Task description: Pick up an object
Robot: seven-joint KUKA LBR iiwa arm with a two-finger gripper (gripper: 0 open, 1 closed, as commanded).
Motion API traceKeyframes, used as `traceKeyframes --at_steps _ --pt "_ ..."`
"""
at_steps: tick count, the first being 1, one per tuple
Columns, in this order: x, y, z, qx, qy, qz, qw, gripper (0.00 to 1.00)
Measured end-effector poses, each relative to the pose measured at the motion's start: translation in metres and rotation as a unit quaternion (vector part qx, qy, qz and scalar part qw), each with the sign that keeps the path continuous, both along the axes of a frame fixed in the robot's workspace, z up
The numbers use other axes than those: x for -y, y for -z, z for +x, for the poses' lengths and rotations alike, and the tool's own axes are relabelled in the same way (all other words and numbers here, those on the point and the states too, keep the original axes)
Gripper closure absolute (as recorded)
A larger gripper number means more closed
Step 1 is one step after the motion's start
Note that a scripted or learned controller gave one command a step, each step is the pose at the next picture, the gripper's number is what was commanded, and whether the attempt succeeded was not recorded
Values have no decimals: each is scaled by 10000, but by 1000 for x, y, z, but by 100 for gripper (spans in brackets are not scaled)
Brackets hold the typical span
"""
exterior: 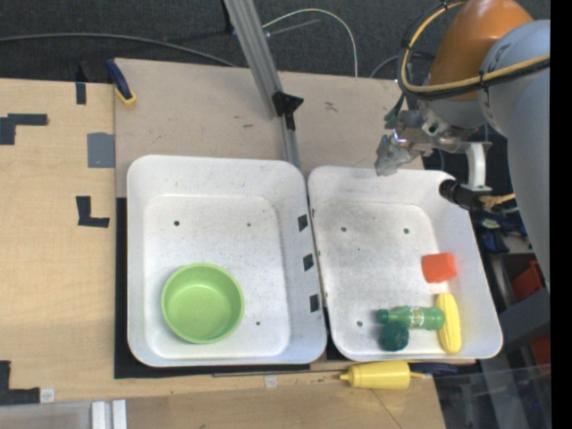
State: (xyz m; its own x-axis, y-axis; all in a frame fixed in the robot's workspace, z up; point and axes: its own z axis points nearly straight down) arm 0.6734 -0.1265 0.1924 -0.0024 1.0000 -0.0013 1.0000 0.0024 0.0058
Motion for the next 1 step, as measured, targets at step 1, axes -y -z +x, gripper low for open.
traceKeyframes --at_steps 1 --pt "-9 -52 7 -2 -1 2 10000 100"
